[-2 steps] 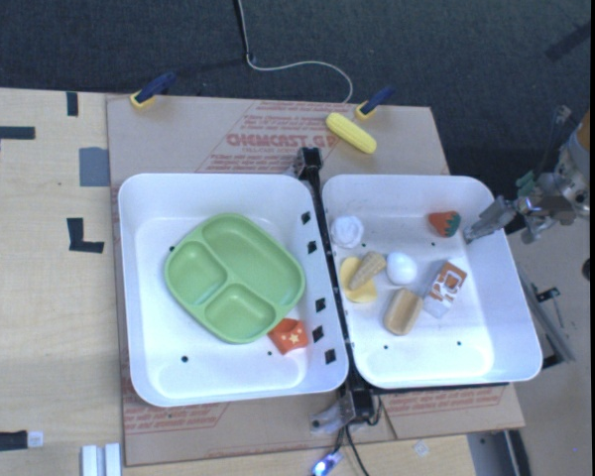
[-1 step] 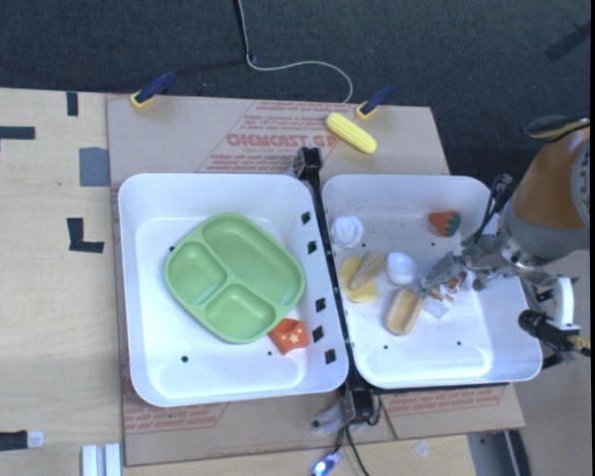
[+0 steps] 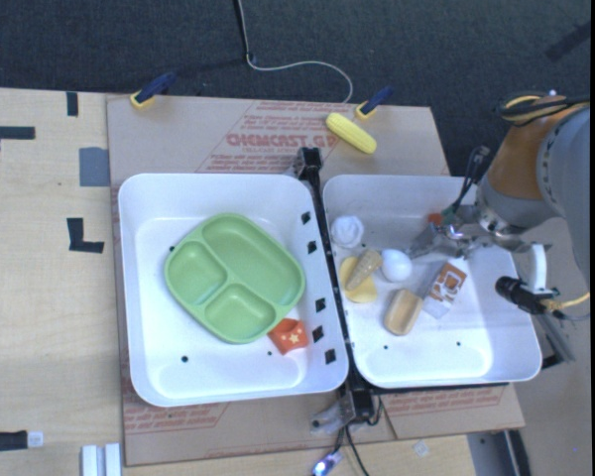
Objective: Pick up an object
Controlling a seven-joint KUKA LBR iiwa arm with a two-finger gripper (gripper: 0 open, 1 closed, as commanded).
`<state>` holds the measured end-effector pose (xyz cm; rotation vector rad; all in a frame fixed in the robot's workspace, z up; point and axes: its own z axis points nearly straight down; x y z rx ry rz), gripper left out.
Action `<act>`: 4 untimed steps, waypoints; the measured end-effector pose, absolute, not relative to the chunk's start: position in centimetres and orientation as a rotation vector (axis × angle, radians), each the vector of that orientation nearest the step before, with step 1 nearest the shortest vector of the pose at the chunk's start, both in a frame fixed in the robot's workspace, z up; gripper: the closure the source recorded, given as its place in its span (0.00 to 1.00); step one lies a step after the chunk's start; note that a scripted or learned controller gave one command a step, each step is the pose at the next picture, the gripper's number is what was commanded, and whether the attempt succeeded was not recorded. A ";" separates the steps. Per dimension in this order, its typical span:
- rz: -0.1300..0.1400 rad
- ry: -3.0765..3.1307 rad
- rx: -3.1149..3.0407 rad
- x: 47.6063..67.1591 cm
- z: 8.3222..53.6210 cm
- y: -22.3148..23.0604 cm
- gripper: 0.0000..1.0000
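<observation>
Camera view. The claw [image 3: 438, 234] hangs low in the right bin [image 3: 506, 365], below the grey arm [image 3: 535, 177] that enters from the right; whether it is spread or closed, and whether anything sits in it, cannot be told at this scale. Candidate objects crowd just to its left and below: a white ball [image 3: 396, 265] nearest, a small printed packet [image 3: 444, 286] directly beneath, a tan oblong piece [image 3: 404, 311] further down, a pale yellow piece [image 3: 360, 278] and a white cup-like item [image 3: 347, 230] beyond the ball. Well away to the left, the other bin [image 3: 139, 296] holds a green divided plate [image 3: 235, 277] and an orange block [image 3: 289, 336].

Risk, as a judgement: the ball may roll off under a glancing touch. The packet lies flat and could slip out of a shallow pinch. Close neighbours may be nudged or caught together. A yellow item [image 3: 351, 133] lies on the counter [image 3: 40, 167], behind the bins.
</observation>
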<state>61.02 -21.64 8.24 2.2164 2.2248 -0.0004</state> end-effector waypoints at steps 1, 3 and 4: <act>0.002 2.225 2.217 67.0 8.5 -22.2 0.00; -0.001 2.222 2.218 61.3 9.5 -20.0 1.00; 0.001 2.219 2.221 56.6 8.5 -19.4 1.00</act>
